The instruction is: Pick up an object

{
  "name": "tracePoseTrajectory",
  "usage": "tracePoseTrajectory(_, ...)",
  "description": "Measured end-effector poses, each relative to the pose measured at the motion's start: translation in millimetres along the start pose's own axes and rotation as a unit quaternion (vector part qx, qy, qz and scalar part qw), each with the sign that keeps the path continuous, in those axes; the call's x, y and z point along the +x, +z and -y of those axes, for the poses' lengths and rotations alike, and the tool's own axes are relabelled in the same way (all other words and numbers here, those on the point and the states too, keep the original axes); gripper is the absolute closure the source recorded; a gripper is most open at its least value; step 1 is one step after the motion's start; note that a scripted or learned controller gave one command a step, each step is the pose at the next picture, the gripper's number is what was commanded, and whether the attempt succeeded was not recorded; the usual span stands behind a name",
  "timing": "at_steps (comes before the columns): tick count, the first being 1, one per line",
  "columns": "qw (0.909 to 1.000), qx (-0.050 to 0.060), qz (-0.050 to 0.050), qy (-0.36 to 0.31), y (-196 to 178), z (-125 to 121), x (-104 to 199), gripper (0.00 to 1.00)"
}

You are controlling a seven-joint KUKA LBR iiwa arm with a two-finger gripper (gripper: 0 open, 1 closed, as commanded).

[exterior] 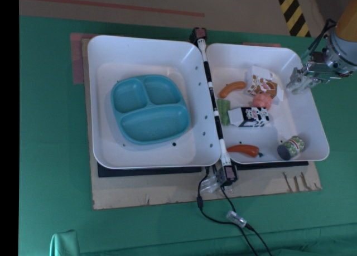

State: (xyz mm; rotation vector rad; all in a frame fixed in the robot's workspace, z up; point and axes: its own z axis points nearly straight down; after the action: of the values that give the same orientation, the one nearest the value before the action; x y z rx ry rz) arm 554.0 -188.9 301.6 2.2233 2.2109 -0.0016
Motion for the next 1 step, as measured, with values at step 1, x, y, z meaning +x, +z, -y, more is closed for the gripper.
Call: tracePoseTrajectory(1,1.0000,0.001,-0.001,0.000,-6.5,55.1,0.7,1.00)
